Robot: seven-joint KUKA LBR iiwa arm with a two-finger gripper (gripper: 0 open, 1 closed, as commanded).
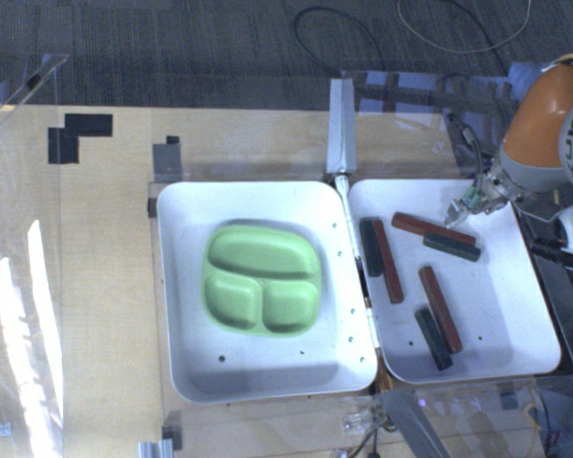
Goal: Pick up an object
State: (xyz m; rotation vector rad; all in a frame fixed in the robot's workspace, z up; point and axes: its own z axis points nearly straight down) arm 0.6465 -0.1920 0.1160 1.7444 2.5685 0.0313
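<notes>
The right bin (516, 347) holds several thin sticks, some dark red and some dark green. One red stick (431, 228) and one green stick (450, 246) lie side by side near the back. Another red and green pair (381, 258) lies along the left wall. A third pair (438, 317) rests toward the front. My gripper (471, 204) hovers at the bin's back right, just right of the rear red stick's end. Nothing shows between its fingers.
The left bin (188, 358) holds a light green sectioned tray (263, 279). A metal divider post (339, 128) stands behind the two bins. The arm's orange band (536, 121) hangs over the right bin's back right corner. Cables lie on the floor beyond the bench.
</notes>
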